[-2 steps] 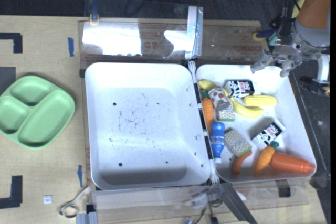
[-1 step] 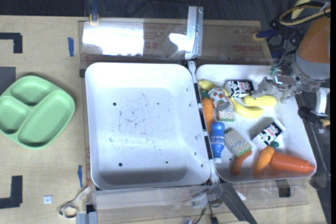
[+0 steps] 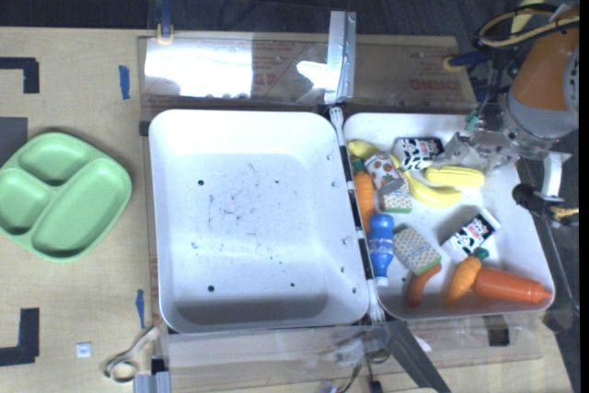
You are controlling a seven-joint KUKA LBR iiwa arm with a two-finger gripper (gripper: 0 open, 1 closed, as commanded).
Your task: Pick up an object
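The right bin (image 3: 529,225) holds several toys. A yellow banana (image 3: 445,179) lies near its back, and a big orange carrot (image 3: 508,286) and a smaller carrot (image 3: 462,280) lie at its front. A blue bottle (image 3: 380,245) rests against the left wall. There are two black-and-white cartons, one at the back (image 3: 417,149) and one toward the right (image 3: 471,235). My gripper (image 3: 480,143) hangs over the bin's back right corner, just right of the back carton and above the banana's right end. Nothing is seen held in it.
The left bin (image 3: 175,198) sits beside the right one, and a clear panel (image 3: 244,60) stands behind it. A green divided plate (image 3: 60,195) lies on the bench at far left. Cables and the arm body (image 3: 548,87) crowd the right side.
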